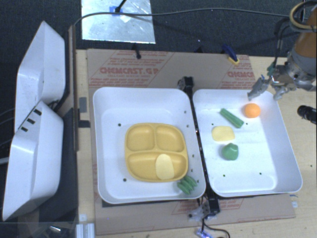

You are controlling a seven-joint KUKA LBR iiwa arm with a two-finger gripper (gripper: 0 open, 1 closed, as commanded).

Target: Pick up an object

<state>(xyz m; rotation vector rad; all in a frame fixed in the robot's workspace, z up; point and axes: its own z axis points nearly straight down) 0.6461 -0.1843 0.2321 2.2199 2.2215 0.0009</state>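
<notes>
My gripper (pixel 268 89) hangs over the far right rim of the right bin (pixel 247 180), open, with nothing between its two grey fingers. Just below and left of it an orange ball (pixel 252 110) lies in that bin. Further left lie a long green piece (pixel 231 118), a pale yellow flat piece (pixel 223 133) and a round green piece (pixel 230 151). The left bin (pixel 111 113) holds a yellow divided plate (pixel 143 155) with a pale yellow oval piece (pixel 165 166) in its near compartment. A ridged green piece (pixel 187 185) sits by the plate's near right corner.
Both bins rest on a cardboard sheet (pixel 148 66) on the bench. A white housing (pixel 34 123) stands along the left. A shiny metal plate (pixel 118 14) lies at the back with a cable across it. A blue-and-yellow clip (pixel 230 55) lies behind the right bin.
</notes>
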